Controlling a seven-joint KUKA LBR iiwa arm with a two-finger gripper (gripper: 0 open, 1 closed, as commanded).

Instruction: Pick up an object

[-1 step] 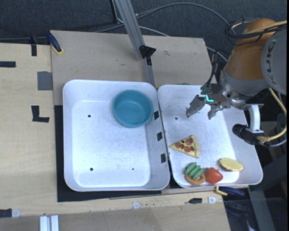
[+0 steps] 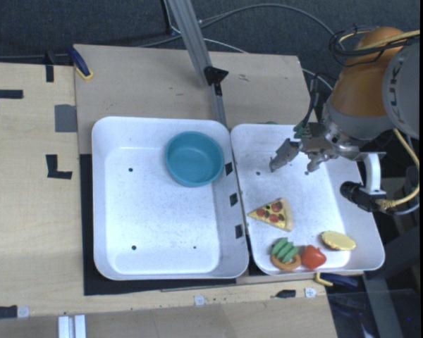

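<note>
Hovering in the upper part of the right bin [image 2: 352,196], toward the right of the frame, with the gripper [image 2: 296,159] spread open and nothing lying between its two dark fingers. Judging by that, standing at the very start of picking up an object: no grasp made yet, no item lifted, everything left to do, namely choosing a piece, dropping onto it, closing and raising. Waiting lower in the same bin, toward the lower right of the frame: a pizza slice toy [image 2: 272,214], a flat yellow wedge dotted with red, sitting nearest below the fingers; a green and orange toy [image 2: 285,253], lumpy and ridged, touching or just beside a red tomato-like piece [image 2: 312,257], rounded and glossy; and a yellow disc-shaped piece [image 2: 338,241] near the right wall. Resting in the upper part of the left bin [image 2: 127,217], near the centre of the frame, a blue bowl [image 2: 194,158], smooth, round and shallow. Showing on both bins a matte white, faintly speckled plastic with rounded corners and low walls.
</note>
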